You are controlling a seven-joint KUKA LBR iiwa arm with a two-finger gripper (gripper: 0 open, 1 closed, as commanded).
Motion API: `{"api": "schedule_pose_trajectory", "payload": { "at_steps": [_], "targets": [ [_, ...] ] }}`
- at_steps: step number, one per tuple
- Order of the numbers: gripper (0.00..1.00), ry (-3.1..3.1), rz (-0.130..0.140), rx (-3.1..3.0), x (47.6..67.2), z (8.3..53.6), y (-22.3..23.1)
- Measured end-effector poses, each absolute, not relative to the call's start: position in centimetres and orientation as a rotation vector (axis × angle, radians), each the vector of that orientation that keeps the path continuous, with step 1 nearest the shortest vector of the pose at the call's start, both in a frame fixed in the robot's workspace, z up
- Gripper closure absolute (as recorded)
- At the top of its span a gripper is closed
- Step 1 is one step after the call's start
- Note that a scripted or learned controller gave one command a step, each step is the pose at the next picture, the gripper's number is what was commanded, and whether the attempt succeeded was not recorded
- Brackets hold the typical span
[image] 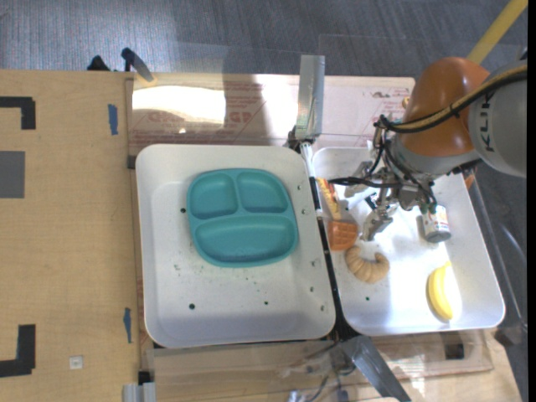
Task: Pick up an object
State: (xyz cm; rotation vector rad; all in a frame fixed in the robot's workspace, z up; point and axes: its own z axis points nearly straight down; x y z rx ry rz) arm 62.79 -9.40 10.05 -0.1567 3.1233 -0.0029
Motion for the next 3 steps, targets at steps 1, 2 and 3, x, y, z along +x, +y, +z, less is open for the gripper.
{"api": "schedule_pose_trajectory", "payload": {
  "at_steps": [1, 2, 3],
  "targets": [
    [1.0, 3.116, -0.003, -0.16, 62.9, 11.1, -9.2],
    [1.0, 3.059, 0.005, 0.665, 62.5, 18.8, -3.2],
    [1.0, 3.036, 0.007, 0.8, 56.8, 18.6, 3.9]
  ]
}}
